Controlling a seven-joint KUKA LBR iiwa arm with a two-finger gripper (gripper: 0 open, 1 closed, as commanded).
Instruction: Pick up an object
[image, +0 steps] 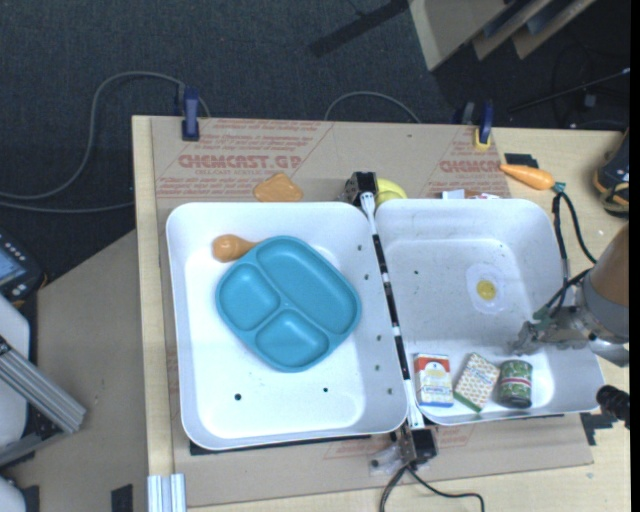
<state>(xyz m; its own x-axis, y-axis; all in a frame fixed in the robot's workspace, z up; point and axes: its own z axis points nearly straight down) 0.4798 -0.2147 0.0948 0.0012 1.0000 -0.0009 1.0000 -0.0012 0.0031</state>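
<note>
My gripper (534, 338) hangs over the right side of the right bin (440, 250), reaching in from the right edge. Just below it in the view stands a green can (516, 384), close to the gripper but apart from it. To the can's left lie a tan packet (477, 381) and a red-and-white small box (433, 380), all along the bin's front wall. A toy fried egg (486, 290) rests near the bin's middle. The left bin (200, 380) bears a blue divided plate (288, 301) with a brown drumstick (233, 246) at its upper left.
Outside the bins on the bench lie an orange bread piece (277, 187), a yellow fruit (389, 190) and a carrot (527, 177). Blue clamps (190, 112) grip the board's far edge. A black cable (561, 235) runs along the right bin's right rim.
</note>
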